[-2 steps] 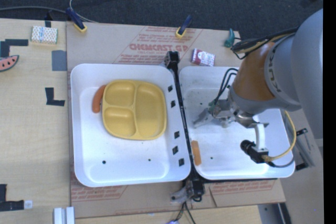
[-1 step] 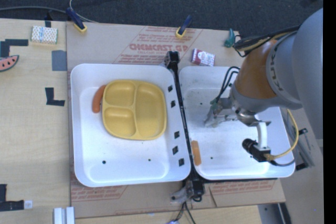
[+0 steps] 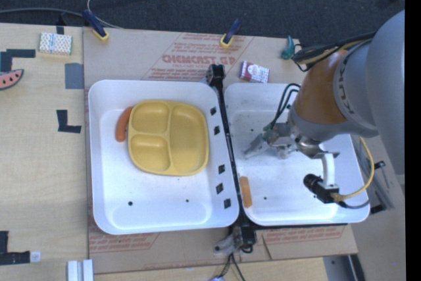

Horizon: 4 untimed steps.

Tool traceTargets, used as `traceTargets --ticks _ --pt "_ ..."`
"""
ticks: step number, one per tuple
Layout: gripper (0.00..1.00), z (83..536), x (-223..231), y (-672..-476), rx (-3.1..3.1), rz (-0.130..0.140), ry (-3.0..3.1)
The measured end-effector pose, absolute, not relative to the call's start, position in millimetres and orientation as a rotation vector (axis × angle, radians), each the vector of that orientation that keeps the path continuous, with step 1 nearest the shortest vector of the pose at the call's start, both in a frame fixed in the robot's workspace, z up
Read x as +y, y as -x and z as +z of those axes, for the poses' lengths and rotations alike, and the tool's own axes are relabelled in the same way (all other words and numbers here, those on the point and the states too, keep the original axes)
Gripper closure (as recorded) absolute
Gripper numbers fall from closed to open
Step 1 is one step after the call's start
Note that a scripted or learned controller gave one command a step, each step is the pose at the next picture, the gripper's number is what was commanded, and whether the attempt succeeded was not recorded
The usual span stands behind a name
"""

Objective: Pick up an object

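A small orange sausage-shaped piece (image 3: 245, 191) lies in the right bin (image 3: 289, 207), against its left wall near the front. A second orange piece (image 3: 121, 125) lies in the left bin (image 3: 158, 207), tucked against the left edge of a yellow divided plate (image 3: 168, 137). My gripper (image 3: 258, 147) hangs low over the middle of the right bin, pointing left. It is up and to the right of the nearer orange piece and apart from it. Nothing shows in it.
The grey arm with its orange band (image 3: 322, 99) covers the right bin's right half. A black divider with clips (image 3: 223, 141) runs between the bins. A small red and white packet (image 3: 253, 72) lies on the cardboard behind the right bin.
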State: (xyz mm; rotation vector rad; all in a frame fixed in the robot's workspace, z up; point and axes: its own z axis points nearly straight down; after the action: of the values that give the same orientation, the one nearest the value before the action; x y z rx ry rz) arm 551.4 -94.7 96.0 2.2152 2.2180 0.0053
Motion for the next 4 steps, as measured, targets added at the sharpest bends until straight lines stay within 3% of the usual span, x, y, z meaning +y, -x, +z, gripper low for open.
traceTargets --ticks 1,2,3,4 --pt "0.0 85 -104 -668.9 2.222 0.001 -2.216" --pt "1.0 96 -105 -669.1 2.222 -0.004 -2.213" --pt "0.0 95 -104 -668.9 2.223 -0.004 -2.214" --pt "0.0 85 -94 -668.2 2.221 -0.004 -2.219"
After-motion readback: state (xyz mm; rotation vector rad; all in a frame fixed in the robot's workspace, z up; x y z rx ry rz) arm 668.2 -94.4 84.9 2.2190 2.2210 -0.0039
